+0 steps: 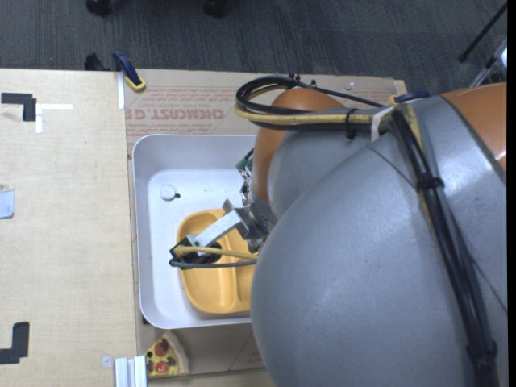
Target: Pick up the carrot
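Note:
My gripper (pixel 250 210) reaches down into the left white bin (pixel 153 240), just over the right side of a yellow two-part dish (pixel 211 285) that lies on the bin floor. The grey arm (pixel 379 248) with its orange band covers the gripper's tips, the right part of this bin and the whole right bin. A small green bit (pixel 244 166) peeks out at the arm's edge, and I cannot tell what it is.
A small white round thing (pixel 168 193) lies in the bin's far left corner. A toy pizza slice (pixel 161 358) sits on the cardboard (pixel 185 111) in front of the bin. A blue and yellow clamp (pixel 129 71) rests at the bench's back edge.

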You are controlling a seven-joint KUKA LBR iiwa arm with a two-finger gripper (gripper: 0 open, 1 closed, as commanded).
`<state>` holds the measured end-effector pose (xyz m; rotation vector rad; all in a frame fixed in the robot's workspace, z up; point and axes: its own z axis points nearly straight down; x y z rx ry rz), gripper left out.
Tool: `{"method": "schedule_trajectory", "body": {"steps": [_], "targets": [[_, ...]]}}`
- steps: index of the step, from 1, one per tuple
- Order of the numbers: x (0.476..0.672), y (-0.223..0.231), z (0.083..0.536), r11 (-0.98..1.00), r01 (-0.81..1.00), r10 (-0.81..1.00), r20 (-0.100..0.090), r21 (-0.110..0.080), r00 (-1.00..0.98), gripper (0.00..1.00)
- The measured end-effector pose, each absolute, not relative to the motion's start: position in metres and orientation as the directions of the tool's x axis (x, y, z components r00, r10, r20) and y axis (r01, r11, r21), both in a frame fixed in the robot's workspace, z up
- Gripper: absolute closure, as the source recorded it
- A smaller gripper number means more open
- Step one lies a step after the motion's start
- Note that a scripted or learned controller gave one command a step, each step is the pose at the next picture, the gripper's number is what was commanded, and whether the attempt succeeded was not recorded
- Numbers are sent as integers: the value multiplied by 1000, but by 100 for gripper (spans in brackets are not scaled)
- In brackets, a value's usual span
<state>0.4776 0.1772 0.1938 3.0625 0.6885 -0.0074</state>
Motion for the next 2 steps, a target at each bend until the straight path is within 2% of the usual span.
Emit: {"method": "schedule_trajectory", "body": {"steps": [1, 2], "targets": [[597, 189, 91, -973, 233, 233, -3, 2, 973, 100], [573, 116, 91, -846, 533, 533, -7, 0, 846, 100]]}}
